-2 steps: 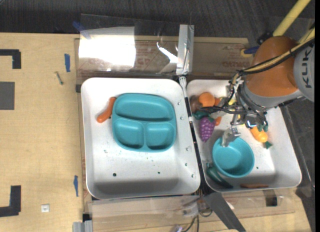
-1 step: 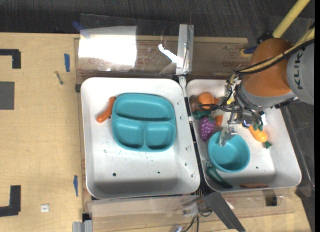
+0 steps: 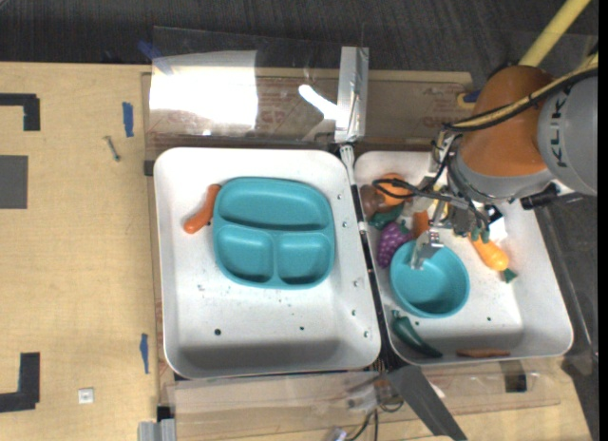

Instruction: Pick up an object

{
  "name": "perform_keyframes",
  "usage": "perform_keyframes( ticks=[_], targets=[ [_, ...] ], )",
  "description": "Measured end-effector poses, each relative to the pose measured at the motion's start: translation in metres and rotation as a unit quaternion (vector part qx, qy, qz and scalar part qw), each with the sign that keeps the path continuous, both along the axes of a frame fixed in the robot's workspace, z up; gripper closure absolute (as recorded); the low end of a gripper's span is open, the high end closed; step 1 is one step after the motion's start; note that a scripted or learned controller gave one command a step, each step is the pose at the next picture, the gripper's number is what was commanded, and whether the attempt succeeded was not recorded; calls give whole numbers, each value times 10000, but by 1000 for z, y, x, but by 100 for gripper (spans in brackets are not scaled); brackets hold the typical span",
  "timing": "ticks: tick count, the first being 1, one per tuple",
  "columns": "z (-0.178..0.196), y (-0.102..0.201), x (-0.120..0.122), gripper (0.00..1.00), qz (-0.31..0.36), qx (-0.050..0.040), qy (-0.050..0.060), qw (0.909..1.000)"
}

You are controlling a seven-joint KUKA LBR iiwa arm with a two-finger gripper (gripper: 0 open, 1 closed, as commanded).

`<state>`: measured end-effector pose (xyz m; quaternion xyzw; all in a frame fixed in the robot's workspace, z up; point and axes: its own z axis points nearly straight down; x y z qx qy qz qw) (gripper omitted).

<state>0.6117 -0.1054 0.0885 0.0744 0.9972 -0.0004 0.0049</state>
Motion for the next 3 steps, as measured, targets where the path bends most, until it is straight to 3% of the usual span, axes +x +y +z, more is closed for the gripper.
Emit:
perform_keyframes(
  ticks=[1, 2, 3],
  targets=[
    [1, -5, -33, 0, -289, 12, -15, 9996],
    [1, -11, 40, 0, -1849, 23, 277, 9824],
    [1, -30, -2, 0, -2123, 28, 2, 9772]
  ],
)
